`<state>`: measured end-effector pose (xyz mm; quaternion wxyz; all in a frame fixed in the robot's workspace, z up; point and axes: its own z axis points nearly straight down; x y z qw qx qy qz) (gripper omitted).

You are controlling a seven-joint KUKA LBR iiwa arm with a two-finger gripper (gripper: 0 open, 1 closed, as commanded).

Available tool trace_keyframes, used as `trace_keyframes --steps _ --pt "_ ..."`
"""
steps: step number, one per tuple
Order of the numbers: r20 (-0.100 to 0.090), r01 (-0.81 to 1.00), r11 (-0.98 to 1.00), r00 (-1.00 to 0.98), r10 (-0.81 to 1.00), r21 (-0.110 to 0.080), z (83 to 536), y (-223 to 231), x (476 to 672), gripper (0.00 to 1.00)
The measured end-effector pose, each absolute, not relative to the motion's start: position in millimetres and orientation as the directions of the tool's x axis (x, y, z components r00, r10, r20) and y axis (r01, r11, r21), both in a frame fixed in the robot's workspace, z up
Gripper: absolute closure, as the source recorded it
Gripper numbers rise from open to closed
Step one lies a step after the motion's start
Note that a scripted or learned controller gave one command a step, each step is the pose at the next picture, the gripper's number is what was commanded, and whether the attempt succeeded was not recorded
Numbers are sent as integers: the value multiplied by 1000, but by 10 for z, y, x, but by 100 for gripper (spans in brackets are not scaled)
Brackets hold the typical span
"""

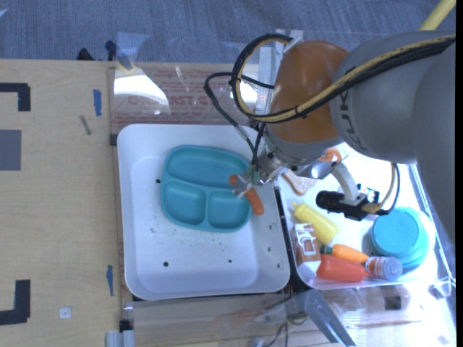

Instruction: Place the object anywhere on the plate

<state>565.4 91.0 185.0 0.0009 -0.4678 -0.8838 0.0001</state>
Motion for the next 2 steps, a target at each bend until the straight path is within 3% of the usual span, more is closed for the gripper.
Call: trace_keyframes --steps 1,2 --pt "-1 831 557 -557 831 2 1786 1061 6066 100" --pt "-1 831 556 -556 831 4 1792 1059 6069 0"
